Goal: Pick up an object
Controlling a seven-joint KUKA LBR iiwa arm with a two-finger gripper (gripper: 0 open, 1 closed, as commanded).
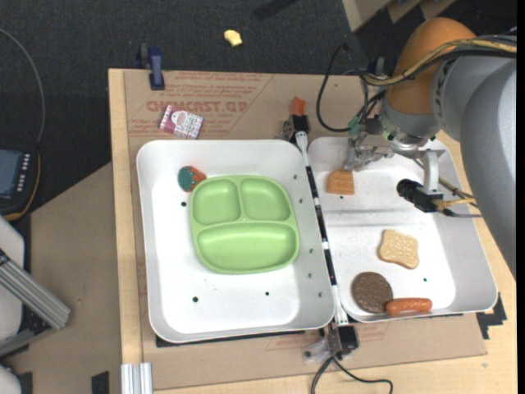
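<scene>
The arm looks to be in the approach step of the pick: the gripper (358,156) sits low over the far left corner of the right bin (459,286), just beside and slightly beyond a small orange-tan block (341,182), and nothing shows between its tips — so no object is held yet. Whether it is open or closed cannot be told, since the end of the tool is small and half lost against the white floor. The block is the nearest candidate and lies near the divider between the two bins; farther toward the near side of the same bin lie a toast-like slice (399,249), a dark brown round patty (372,290) and a reddish sausage (408,306), the last two touching or nearly so at the near rim. The left bin (164,286) holds a green divided plate (243,222) with a small red-and-teal item (191,177) just off its far left corner. A likely next move would be to shift toward the near side until the tool brackets the block, then descend, close and lift — care being needed with the bin wall so close. The arm enters from the right, its grey link filling the upper right, the orange band (431,64) above the wrist, the wrist pitched down toward the bin's far corner.
</scene>
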